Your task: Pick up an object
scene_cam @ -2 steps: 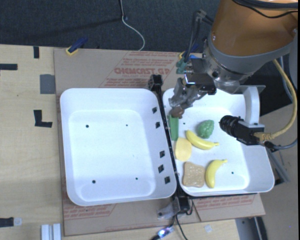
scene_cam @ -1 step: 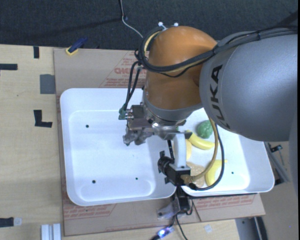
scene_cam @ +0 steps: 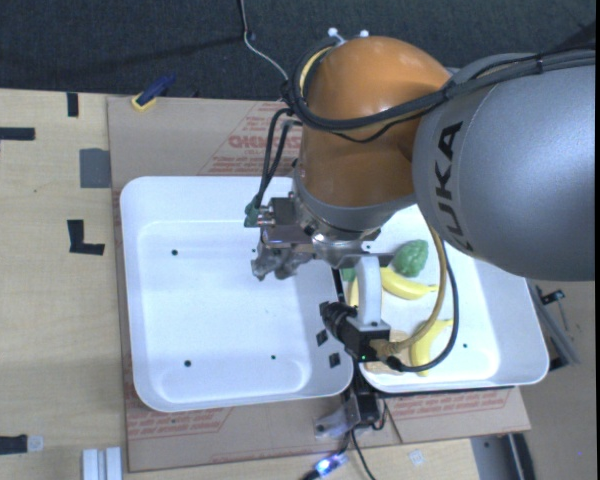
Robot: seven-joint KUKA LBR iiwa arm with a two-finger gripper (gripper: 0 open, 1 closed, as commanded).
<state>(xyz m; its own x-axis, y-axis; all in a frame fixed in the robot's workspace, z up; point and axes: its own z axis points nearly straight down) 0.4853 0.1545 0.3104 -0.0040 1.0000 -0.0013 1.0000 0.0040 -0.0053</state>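
Note:
My gripper [scene_cam: 273,264] hangs low over the right part of the left white bin [scene_cam: 145,298], close to the wall it shares with the right bin [scene_cam: 515,363]. The big orange and grey wrist above hides much of it, and nothing shows between its tips. In the right bin a green lumpy object [scene_cam: 412,258] lies against a yellow banana [scene_cam: 408,288], a short way right of the gripper. The arm covers most of that bin's far side.
Both bins rest on a cardboard sheet [scene_cam: 180,138] on the wooden bench. A small blue and yellow item [scene_cam: 152,90] lies at the cardboard's far left corner. Black tape marks [scene_cam: 80,236] dot the bench on the left.

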